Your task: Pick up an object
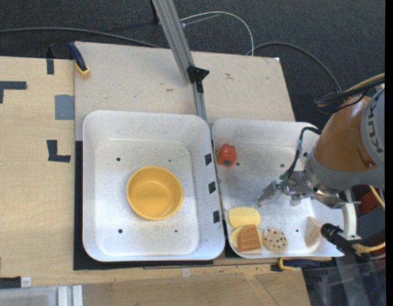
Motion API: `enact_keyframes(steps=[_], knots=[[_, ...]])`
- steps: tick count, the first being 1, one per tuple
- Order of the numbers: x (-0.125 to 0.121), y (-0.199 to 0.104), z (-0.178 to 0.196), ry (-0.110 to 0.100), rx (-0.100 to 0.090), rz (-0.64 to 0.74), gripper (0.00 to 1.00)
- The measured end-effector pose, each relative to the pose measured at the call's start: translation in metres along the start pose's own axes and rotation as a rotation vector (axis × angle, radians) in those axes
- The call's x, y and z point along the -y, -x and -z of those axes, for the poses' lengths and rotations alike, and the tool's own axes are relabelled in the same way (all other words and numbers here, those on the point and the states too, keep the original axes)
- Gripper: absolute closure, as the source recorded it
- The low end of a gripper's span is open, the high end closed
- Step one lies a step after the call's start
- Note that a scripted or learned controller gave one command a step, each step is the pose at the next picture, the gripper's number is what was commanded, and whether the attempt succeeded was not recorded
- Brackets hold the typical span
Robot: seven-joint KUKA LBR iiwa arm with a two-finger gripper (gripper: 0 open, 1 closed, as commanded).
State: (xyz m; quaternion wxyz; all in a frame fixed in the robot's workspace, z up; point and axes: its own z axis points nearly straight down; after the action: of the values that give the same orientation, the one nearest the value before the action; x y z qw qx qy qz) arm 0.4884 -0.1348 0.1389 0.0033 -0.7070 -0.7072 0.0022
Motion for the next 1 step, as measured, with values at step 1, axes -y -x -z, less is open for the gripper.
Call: enact_keyframes(steps=[1], knots=[[-0.0019, 0.0001, -0.0489, 0.012, 0.002, -0.003, 0.00]])
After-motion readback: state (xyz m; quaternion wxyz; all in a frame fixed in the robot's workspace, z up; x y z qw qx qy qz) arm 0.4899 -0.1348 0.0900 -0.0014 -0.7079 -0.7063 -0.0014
